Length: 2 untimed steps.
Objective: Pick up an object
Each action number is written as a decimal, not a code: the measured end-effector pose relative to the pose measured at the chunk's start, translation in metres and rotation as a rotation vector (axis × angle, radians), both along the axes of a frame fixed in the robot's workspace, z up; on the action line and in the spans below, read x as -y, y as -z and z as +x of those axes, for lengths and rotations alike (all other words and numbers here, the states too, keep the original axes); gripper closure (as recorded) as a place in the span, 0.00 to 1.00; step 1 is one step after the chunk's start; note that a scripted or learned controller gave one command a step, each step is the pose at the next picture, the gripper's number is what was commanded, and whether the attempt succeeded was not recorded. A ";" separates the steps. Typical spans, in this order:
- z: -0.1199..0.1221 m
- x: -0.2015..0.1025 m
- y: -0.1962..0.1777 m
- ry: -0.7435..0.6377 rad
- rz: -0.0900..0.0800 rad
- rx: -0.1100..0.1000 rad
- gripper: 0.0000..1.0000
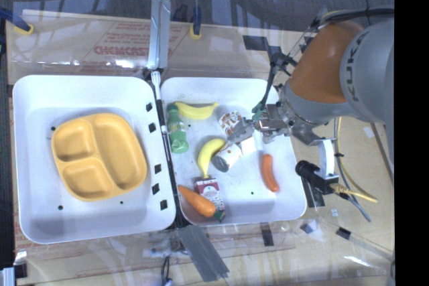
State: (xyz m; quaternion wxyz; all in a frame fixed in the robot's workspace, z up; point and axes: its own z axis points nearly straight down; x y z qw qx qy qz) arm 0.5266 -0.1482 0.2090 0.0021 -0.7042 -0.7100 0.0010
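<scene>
Left bin (27, 144): yellow divided plate (98, 155). Right bin (285, 207): green bottle (177, 132), two bananas (196, 110) (209, 153), carrot (196, 201), small red carton (210, 191), white cup on its side (229, 156), patterned packet (230, 122), red sausage (269, 173). Hand (249, 131) low over bin centre, just beside cup and packet; whether released or clenched, impossible to tell. Step judged: approach to a grasp, nothing visibly held. Next move: closure on one item, then a straight lift clear of neighbours.
</scene>
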 end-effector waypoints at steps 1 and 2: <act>0.037 -0.040 0.111 0.027 -0.001 0.000 0.00; 0.036 -0.040 0.101 0.023 -0.001 -0.002 1.00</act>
